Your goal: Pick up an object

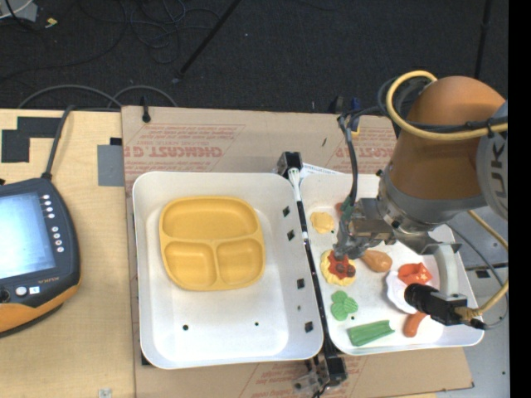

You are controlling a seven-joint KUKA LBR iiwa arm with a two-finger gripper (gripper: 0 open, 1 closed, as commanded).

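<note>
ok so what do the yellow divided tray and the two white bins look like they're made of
The yellow divided tray looks like moulded plastic with a matte finish: even colour, rounded compartment edges, soft highlights. The white bins also look like plastic, smooth and slightly glossy, with rounded moulded rims, though painted metal can't be ruled out.

You see the gripper (342, 255) low in the right bin (319, 201), right over a red and yellow toy (338, 269). The left bin (149, 305) holds a yellow divided plate (211, 241).
</note>
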